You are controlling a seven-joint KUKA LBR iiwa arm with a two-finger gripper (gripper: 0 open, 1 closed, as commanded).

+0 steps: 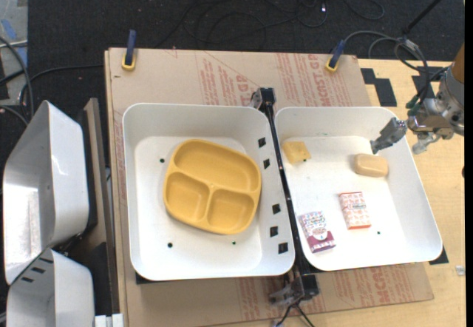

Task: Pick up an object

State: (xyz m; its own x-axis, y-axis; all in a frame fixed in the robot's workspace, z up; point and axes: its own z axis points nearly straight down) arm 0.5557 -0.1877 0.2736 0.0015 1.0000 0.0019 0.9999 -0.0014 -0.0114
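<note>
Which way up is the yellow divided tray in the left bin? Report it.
Right side up. The yellow divided tray lies flat on the left bin floor, its three hollow compartments facing upward, nothing in them.

There were two shallow white bins, one at 9 o'clock [140,170] and one at 3 o'clock [414,222]. One yellow plastic tray with three sections [211,186] lay there, two tan blocks [295,152] [370,165], and two small printed packets [355,210] [318,231].

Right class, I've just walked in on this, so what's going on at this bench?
A robot arm reaches in from the right, its gripper hovering over the right bin, just above a tan block. It holds nothing yet. Two small cartons lie nearer the front, and a yellow divided tray sits in the left bin.
</note>
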